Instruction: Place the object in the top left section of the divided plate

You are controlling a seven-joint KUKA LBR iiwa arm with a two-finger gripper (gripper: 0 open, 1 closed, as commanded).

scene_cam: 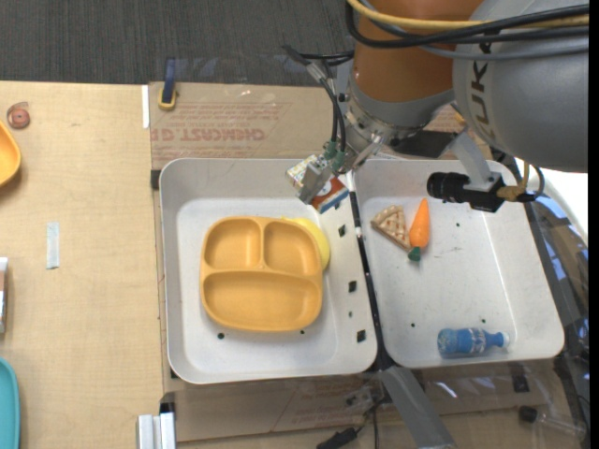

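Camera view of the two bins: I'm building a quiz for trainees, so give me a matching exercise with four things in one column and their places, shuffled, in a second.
Things:
1. divided plate
2. carrot
3. blue bottle
4. gripper

Places:
A. near front edge of the right bin
B. above the left bin's back right corner
C. middle of the left bin
D. back part of the right bin, beside a sandwich wedge

Pairs: 1-C, 2-D, 3-A, 4-B

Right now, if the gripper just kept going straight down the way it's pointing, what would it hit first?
Probably the white floor of the left bin near its upper right corner, beside the yellow divided plate. The gripper hangs above that spot with a small packet at its tip. Depth is hard to judge from this slant.
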